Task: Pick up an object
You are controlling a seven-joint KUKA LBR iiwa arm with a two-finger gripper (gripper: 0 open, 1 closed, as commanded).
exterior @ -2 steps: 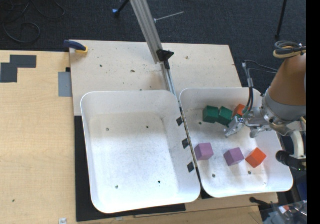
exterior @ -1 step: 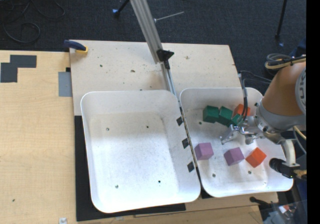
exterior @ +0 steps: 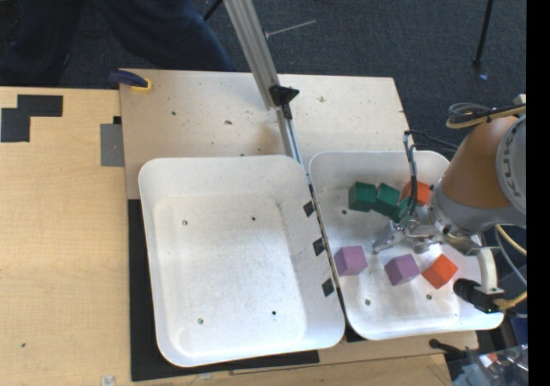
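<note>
The right bin (exterior: 391, 324) holds several small blocks. Two dark green blocks (exterior: 373, 198) lie side by side near its far middle, and an orange block (exterior: 420, 193) is partly hidden behind the arm. A purple cube (exterior: 350, 260) sits close to the divider. Another purple cube (exterior: 401, 269) and an orange cube (exterior: 440, 272) lie nearer the front. My gripper (exterior: 400, 229) hangs low in this bin, just right of the green blocks and above the second purple cube. I see nothing held in it.
The left bin (exterior: 153, 180) stands beside the right one, with black clips (exterior: 319, 246) along the shared wall. A slanted metal rail (exterior: 254, 45) rises behind the bins. A blue and yellow tool (exterior: 131, 79) lies at the bench's far left corner.
</note>
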